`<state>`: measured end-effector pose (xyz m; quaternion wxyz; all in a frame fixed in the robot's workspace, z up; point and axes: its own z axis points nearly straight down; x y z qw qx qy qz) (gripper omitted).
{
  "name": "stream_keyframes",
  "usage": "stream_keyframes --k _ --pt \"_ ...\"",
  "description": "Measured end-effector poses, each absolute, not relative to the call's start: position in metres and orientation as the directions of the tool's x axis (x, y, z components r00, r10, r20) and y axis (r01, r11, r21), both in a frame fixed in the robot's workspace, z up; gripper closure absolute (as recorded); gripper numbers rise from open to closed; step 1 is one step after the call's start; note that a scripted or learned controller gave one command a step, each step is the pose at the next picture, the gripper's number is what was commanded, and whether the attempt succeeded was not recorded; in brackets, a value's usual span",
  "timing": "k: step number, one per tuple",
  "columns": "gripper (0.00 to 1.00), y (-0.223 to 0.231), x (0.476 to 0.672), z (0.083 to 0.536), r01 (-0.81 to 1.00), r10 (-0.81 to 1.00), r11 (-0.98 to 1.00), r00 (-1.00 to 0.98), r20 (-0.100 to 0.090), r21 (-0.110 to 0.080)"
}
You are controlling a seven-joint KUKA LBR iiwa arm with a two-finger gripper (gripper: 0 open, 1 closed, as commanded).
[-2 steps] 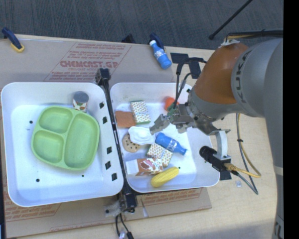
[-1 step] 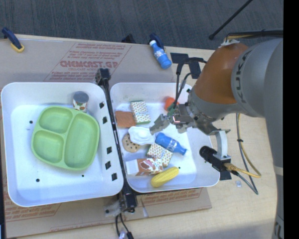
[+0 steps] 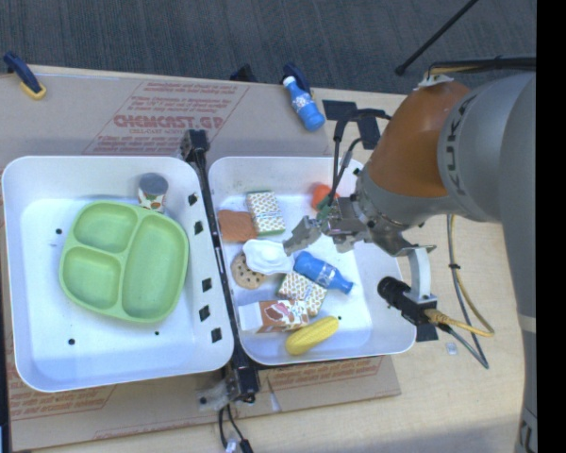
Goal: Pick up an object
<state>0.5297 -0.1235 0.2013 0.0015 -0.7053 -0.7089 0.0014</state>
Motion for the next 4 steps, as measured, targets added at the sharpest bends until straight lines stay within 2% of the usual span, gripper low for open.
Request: stream_keyframes --k 4 --pt "0.0 -0.1235 0.5297 0.2013 1.0 1.0 0.005 -0.005 0.0 -0.004"
